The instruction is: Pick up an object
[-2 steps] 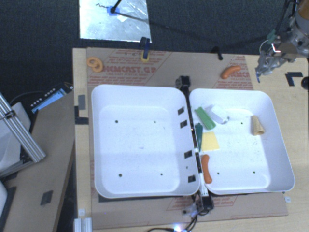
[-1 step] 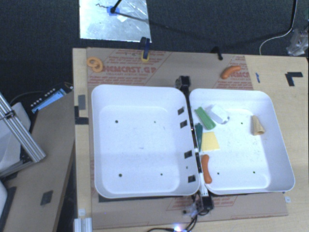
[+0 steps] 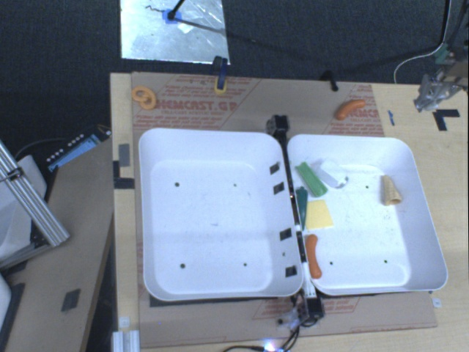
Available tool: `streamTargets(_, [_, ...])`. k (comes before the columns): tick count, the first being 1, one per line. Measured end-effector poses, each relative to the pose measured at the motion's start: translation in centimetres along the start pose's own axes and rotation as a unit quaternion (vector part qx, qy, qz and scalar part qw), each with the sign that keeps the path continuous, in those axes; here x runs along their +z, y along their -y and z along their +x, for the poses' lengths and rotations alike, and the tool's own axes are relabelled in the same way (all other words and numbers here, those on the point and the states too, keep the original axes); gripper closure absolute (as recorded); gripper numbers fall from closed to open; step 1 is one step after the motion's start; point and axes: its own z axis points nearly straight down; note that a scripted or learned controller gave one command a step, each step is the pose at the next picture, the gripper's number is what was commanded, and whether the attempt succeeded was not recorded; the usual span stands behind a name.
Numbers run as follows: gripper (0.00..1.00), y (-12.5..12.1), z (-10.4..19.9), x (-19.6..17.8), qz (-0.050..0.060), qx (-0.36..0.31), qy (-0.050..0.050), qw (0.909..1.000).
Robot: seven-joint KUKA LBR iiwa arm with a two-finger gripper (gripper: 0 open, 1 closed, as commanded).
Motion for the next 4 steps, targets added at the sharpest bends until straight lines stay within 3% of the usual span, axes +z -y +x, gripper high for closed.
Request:
streamTargets(1, [1.0, 2.4, 0.1, -20.6, -0.013, -0.002, 0.004, 0.9999])
streamTargets(2, [1.0, 8.7, 4.0, -12.5, 0.001, -0.002, -0.001, 1.0])
streamTargets(3, [1.0, 7.0, 2.4, -1.4, 0.001, 0.0, 0.0, 1.0])
streamTargets(4, [1.0, 5.0, 14.3, 8.7, 0.001, -0.007, -0.003, 1.0])
